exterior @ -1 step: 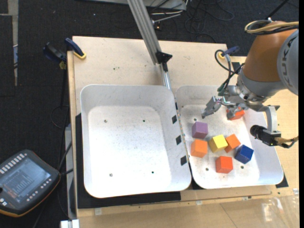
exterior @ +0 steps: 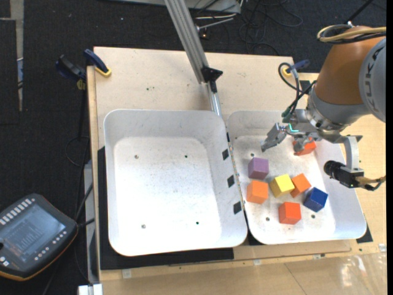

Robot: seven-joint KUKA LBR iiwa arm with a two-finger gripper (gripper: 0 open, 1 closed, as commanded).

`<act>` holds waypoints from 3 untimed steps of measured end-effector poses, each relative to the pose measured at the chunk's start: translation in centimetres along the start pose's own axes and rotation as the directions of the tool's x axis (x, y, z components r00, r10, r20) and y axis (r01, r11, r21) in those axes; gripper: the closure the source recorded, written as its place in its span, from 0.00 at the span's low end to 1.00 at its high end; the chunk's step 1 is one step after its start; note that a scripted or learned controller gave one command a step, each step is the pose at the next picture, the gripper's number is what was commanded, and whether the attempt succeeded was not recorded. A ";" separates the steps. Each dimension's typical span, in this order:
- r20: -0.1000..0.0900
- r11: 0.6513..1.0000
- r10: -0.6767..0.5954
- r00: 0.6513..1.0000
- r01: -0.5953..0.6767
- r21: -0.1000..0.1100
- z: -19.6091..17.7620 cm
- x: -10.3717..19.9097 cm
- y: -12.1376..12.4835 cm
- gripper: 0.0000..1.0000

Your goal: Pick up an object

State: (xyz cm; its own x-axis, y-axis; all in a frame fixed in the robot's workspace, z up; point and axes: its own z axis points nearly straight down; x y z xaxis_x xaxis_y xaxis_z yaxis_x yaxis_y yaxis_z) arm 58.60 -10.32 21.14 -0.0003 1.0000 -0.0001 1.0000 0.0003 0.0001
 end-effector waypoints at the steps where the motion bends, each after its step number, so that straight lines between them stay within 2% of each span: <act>1: -0.001 1.000 0.001 1.000 -0.001 0.006 6.4 0.3 -0.1 0.00; 2: -0.001 1.000 0.002 1.000 -0.002 0.001 11.6 0.4 -0.1 0.00; 3: 0.000 1.000 0.002 1.000 -0.002 0.000 10.5 0.4 0.0 1.00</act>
State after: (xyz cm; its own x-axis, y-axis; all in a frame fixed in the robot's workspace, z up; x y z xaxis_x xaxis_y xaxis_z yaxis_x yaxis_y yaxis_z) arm 58.57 -9.96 10.69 0.0013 1.0000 0.0000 1.0000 -0.0013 0.0003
